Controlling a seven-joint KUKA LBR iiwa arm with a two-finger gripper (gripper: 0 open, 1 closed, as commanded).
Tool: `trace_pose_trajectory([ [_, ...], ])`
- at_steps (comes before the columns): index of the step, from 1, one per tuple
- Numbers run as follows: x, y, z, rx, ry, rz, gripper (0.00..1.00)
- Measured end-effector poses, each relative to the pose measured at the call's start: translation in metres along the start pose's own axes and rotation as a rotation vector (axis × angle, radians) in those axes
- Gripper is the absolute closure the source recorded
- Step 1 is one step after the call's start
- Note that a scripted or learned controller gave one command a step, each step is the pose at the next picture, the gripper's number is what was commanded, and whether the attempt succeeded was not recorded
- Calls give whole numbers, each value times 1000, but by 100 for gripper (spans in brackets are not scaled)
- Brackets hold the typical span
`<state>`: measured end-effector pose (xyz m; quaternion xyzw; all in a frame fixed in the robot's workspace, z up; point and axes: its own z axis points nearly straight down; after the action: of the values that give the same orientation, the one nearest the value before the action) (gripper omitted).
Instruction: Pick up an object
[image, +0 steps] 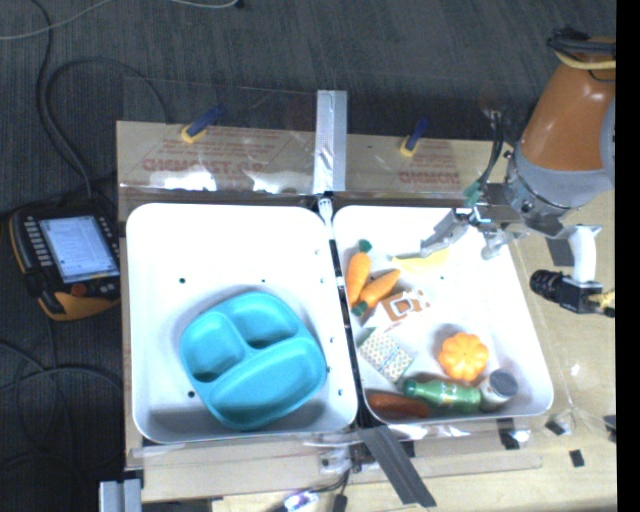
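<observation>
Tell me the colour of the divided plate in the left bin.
Light blue, turquoise-like; the divided plate shows plainly in the camera view.

We saw a divided plate (254, 356) lying in the left bin (160, 240), toward its near side. In the right bin (520, 330), two carrots (364, 283) lay against the left wall, a pumpkin (464, 356) sat right of centre, and a bottle (443, 393) lay along the near wall, just before the pumpkin.
</observation>
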<state>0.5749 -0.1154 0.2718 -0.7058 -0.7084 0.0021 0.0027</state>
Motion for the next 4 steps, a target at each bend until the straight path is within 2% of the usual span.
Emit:
trace_pose_trajectory([
  [1,-31,-84,90,1,1,-16,0],
  [2,-57,-87,183,-14,-1,-50,0],
  [3,-82,-68,90,-2,1,-113,0],
  [4,-61,-87,183,-13,-4,-258,0],
])
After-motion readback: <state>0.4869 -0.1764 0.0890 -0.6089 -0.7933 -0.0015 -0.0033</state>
